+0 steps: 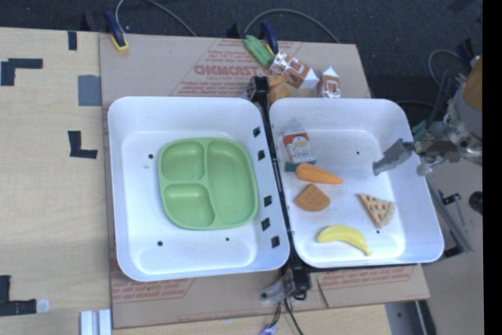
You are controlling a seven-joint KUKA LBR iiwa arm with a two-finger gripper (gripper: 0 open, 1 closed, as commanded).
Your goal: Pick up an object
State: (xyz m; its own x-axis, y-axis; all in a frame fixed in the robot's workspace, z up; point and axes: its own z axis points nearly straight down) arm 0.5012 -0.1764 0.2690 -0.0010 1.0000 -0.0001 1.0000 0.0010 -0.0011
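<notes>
The right bin (353,118) holds a small white and red carton (299,146), an orange carrot (318,174), a round orange waffle (312,198), a triangular waffle piece (377,209) and a yellow banana (343,238). My gripper (391,157) reaches over the bin's right wall and hangs above bare floor near that wall. It is up and a little right of the triangular waffle piece and well right of the carrot. Nothing shows in it. The grey arm (459,133) stands just outside the bin's right edge.
A green divided plate (208,183) lies in the left bin (129,169). Behind the bins, on the cardboard, sit a green item (259,49) and two small cartons (292,72) (329,82). Cables run across the dark floor at the back.
</notes>
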